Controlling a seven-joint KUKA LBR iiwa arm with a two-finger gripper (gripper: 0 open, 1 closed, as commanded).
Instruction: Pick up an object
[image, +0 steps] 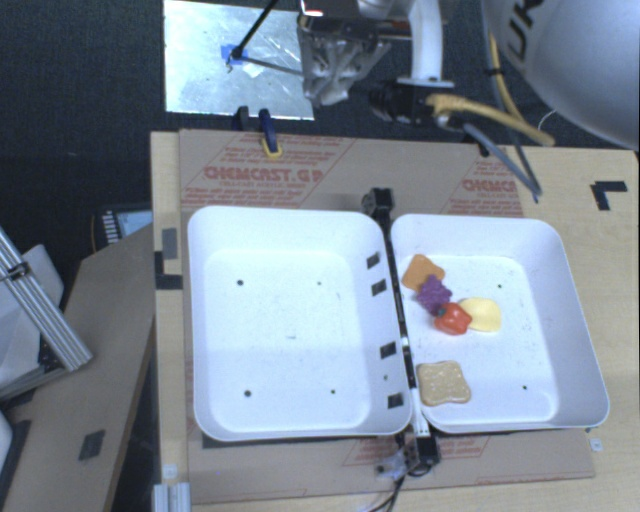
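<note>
The right bin (560, 300) holds several small toy foods near its left side. An orange piece (422, 269) lies farthest back, with a purple grape cluster (434, 293) just in front of it. A red pepper (453, 318) touches a pale yellow piece (483, 314) on its right. A tan slice of toast (443, 382) lies alone nearer the front. My gripper (330, 82) hangs high at the top of the view, beyond the bins' far edge and well away from all the objects. Nothing shows between its fingers.
The left bin (210, 300) stands beside the right one, joined by a black hinge strip (392, 310). Both rest on a cardboard sheet (300, 170). Yellow and grey cables (490, 115) trail from the arm over the bench's far right. A metal frame (35, 310) stands at the left.
</note>
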